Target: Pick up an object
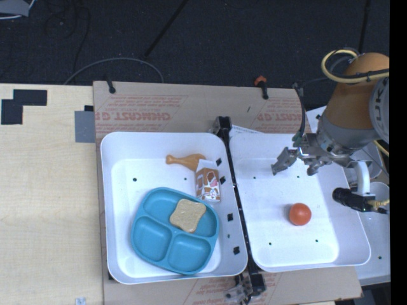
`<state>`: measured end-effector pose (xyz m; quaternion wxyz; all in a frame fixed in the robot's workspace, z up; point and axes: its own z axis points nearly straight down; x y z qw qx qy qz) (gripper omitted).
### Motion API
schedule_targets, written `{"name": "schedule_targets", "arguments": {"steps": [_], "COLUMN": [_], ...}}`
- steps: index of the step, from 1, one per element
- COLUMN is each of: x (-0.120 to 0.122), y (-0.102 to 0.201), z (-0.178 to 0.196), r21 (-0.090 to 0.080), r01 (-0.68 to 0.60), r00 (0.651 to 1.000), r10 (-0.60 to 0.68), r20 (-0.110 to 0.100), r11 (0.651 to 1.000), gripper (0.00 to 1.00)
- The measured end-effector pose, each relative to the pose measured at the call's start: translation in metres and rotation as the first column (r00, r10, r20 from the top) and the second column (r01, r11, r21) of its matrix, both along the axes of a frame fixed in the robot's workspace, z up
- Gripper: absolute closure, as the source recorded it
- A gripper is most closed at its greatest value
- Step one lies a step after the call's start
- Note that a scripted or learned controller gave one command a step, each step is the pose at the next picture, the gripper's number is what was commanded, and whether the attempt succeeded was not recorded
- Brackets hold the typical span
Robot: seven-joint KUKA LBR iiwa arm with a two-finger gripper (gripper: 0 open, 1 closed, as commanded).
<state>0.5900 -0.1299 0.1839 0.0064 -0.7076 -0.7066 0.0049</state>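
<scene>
Over the right bin [318,250], hand [294,159] hovers with fingers spread, grasping nothing. Tomato [300,214] sits below it in the bin (nearest target, well apart). Step: approach. Next: shift over the tomato, descend, clench.

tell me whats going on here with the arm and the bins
A robot arm reaches in from the right over the right bin, its gripper open above the bin's upper part with nothing between its fingers. A red ball lies on that bin's floor, nearer the camera and apart from the gripper. The left bin holds a blue tray with a slice of toast on it, a small carton and a tan drumstick.
</scene>
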Motion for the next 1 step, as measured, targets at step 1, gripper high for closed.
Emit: {"name": "schedule_targets", "arguments": {"steps": [1], "x": [0.0031], "y": [-0.0001], "z": [0.0084], "r21": [-0.002], "r01": [-0.002], "r00": [1.000], "r10": [0.002], "r20": [0.015], "r11": [1.000], "gripper": [0.00]}}
